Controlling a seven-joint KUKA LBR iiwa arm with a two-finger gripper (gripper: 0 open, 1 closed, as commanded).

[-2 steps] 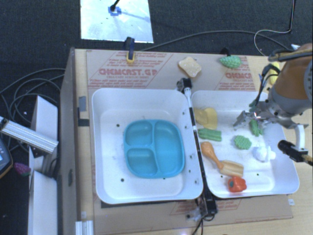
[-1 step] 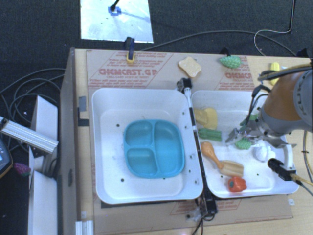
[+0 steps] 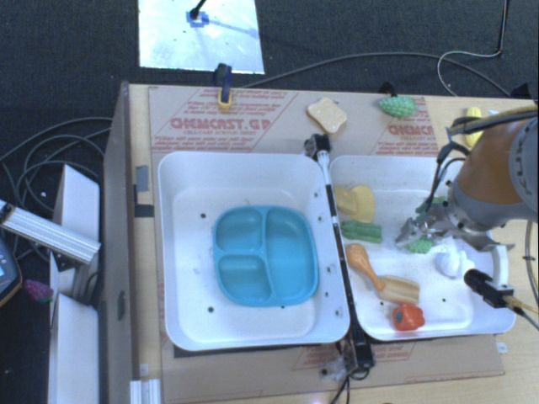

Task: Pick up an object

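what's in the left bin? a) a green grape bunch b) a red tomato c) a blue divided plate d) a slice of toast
c, the blue divided plate lies alone in the left bin, while the toy foods sit in the right bin or on the bench.

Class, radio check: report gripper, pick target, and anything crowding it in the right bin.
Gripper low in right bin, over green toy; grasp unconfirmed. White piece close beside. Drumstick, red toy lie apart.
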